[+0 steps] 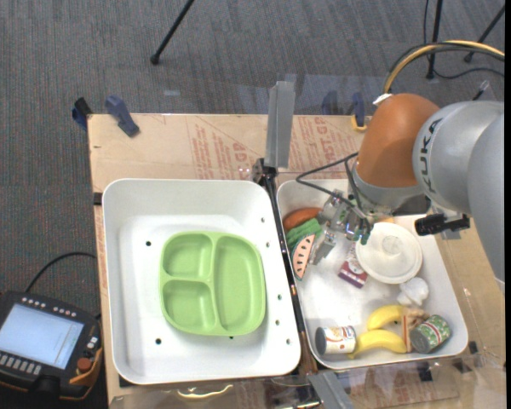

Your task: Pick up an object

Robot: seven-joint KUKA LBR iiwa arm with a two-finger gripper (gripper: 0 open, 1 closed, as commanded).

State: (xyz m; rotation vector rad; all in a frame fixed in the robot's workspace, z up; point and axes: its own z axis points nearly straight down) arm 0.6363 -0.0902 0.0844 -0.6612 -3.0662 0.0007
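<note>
Approach is the step I judge to be in hand: the grey arm's two-finger gripper (330,239) hangs low over the upper left corner of the right-hand shallow white bin (453,296), with nothing visibly between its fingers. I read them as slightly spread, tips pointing down and left, though the view is small.

Just under and beside the tips lies the flat toy watermelon slice with a red face and green rind (301,255), leaning against the bin's left wall, with a rounded orange-red toy (301,218) just behind it. I take the slice for the target.

For the next move I would want the fingers to straddle the thin rind edge and close; crowding from the wall could spoil that.

The green three-compartment plastic plate (213,282) sits in the left white bin (128,211), well apart.
</note>
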